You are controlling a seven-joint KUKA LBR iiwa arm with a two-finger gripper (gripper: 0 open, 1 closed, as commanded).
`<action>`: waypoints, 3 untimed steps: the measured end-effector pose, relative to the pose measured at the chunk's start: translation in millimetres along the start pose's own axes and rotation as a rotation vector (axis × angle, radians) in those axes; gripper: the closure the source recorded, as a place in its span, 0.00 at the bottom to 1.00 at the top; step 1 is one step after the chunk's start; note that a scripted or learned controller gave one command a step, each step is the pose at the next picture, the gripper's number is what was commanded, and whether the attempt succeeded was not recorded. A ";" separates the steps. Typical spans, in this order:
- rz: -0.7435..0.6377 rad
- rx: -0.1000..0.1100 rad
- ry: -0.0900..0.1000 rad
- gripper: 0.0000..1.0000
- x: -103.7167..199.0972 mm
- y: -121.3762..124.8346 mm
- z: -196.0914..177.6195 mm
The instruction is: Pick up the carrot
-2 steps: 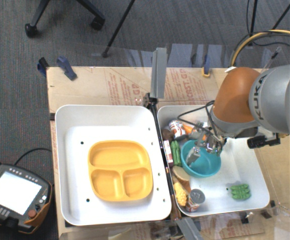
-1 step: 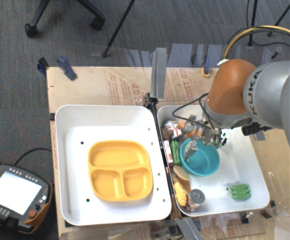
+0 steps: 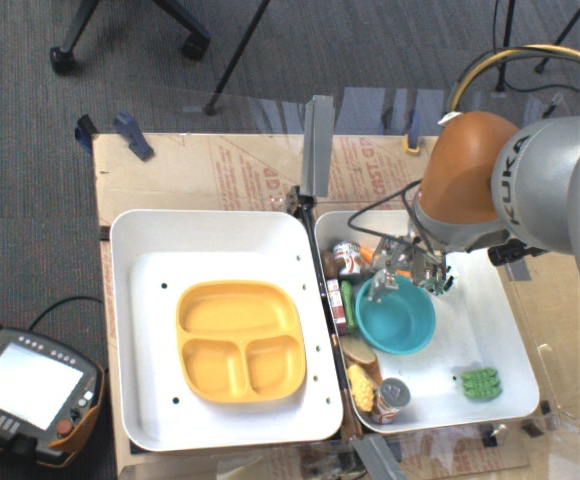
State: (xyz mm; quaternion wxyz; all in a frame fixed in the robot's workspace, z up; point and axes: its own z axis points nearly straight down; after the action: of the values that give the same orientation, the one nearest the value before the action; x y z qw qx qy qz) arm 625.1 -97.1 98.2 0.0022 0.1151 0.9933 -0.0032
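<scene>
The gripper [image 3: 408,268] hangs over the far rim of the one teal bowl [image 3: 397,320] in the right bin [image 3: 510,340]; whether it is released or clenched cannot be told. One carrot [image 3: 367,255], a sliver of orange, lies just left of it beside a can [image 3: 347,257]. A second can [image 3: 393,395] stands at the near edge by one corn cob [image 3: 361,388]. One green pea pod [image 3: 481,383] lies near-right amid bare floor. The left bin [image 3: 140,268] holds one yellow divided tray [image 3: 240,354].
</scene>
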 end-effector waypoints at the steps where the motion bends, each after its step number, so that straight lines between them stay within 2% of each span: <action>1: -0.041 -0.006 0.003 1.00 79.6 -8.7 -44.5; 2: -0.440 -0.007 -0.001 1.00 42.0 -70.3 -148.4; 3: -0.477 -0.004 -0.005 1.00 98.4 -140.8 -242.6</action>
State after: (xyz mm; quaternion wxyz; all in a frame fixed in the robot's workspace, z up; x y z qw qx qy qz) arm 496.1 -210.0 341.1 0.0038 -0.1226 0.9925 -0.0020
